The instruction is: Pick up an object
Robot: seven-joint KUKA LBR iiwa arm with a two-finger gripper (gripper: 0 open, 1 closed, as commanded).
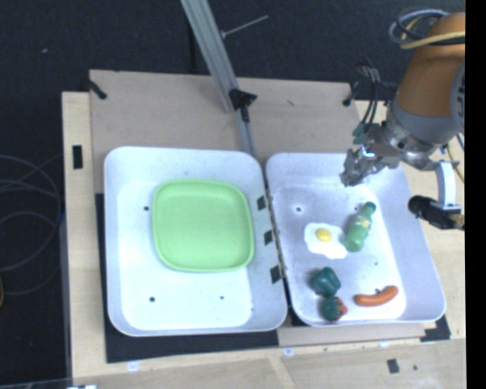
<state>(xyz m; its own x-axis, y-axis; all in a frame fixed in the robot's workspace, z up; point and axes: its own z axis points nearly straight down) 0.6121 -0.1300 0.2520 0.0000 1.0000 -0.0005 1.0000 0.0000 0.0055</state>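
The right bin (300,186) holds a green bottle (359,227), a fried egg toy (325,240), a green pepper (325,280), a small red and green piece (334,307) and a red sausage (376,297). My gripper (354,173) hangs over the far part of this bin, above and slightly left of the green bottle. Nothing shows between its fingers. The gripper stands apart from all the objects.
The left bin (130,217) carries a light green square plate (202,224). A grey metal pole (215,47) slants down to the gap between the bins. Tan bench surface (162,112) runs behind the bins.
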